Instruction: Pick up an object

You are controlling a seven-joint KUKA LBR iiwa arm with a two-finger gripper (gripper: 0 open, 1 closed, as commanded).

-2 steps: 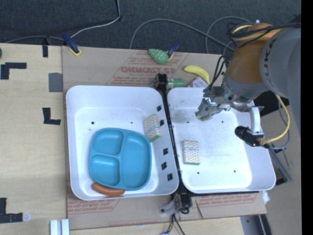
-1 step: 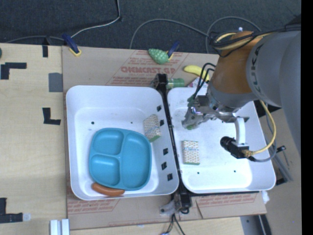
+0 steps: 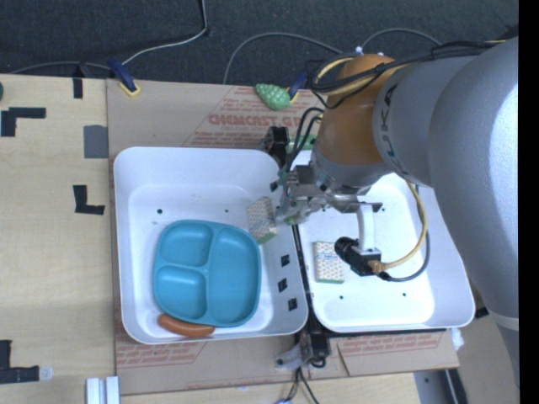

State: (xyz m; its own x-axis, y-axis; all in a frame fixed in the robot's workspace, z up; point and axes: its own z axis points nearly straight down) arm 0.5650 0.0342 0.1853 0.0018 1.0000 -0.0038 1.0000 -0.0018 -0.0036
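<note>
From above the bench, two shallow white bins sit side by side on brown cardboard. The left bin (image 3: 135,192) holds a blue divided plate (image 3: 206,272), lying flat toward its near side, with three compartments facing up. An orange sausage-shaped piece (image 3: 185,326) lies just beside the plate's near edge, touching or almost touching it, against the bin's front wall.

The right bin (image 3: 438,301) holds a small sponge (image 3: 328,263), pale with a green edge, lying flat near the bin's left wall. A black fitting with a yellow cable sits just to its right, part of the arm's own gear.

The grey arm (image 3: 459,141) with its orange band comes in from the right and bends down over the wall shared by the two bins. The gripper (image 3: 268,219) hangs at the upper right of the left bin, just beyond the plate's far right corner. Something pale and speckled, with a bit of green below it, sits at the fingertips; it may be a small object caught there, but the view is too blurred and cluttered to be sure, and I cannot tell whether the fingers are apart or together.

A green knobbly object (image 3: 274,96) lies on the cardboard behind the bins, well apart from them.
</note>
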